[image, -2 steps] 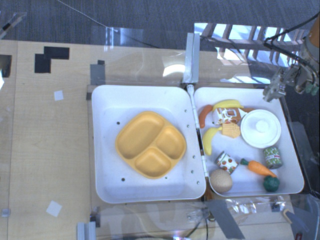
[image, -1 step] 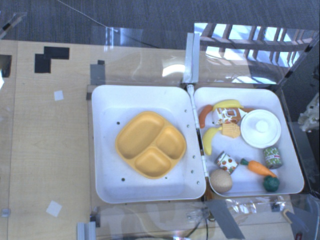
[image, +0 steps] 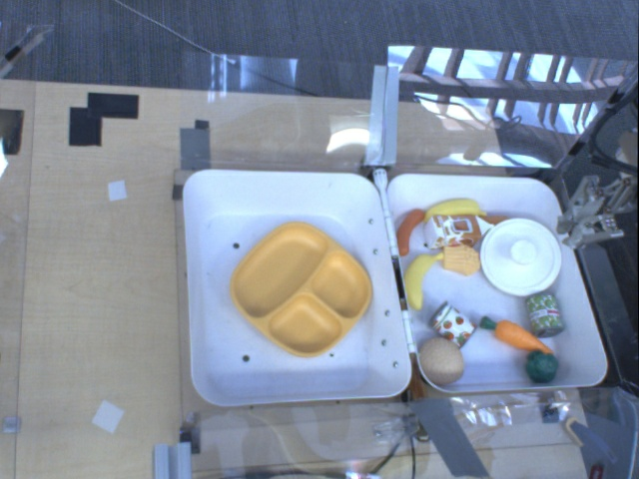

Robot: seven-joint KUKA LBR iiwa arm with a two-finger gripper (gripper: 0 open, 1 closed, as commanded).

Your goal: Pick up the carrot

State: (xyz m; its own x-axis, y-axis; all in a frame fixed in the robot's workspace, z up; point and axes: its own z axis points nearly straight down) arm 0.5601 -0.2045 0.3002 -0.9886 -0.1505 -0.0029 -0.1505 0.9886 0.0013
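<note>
On your left, the left bin [image: 200,267] holds a yellow divided plate [image: 302,287] near its middle. In the right bin [image: 589,352] you see a banana [image: 415,279] by the dividing wall, an egg [image: 441,360] at the front edge, and a white round lid [image: 520,255]. The carrot [image: 516,335] lies toward the front, between a patterned small can [image: 451,322] and a dark green ball [image: 541,365]. The tool [image: 596,218] sits at the bin's right rim, well apart from the carrot; you cannot tell its state.
</note>
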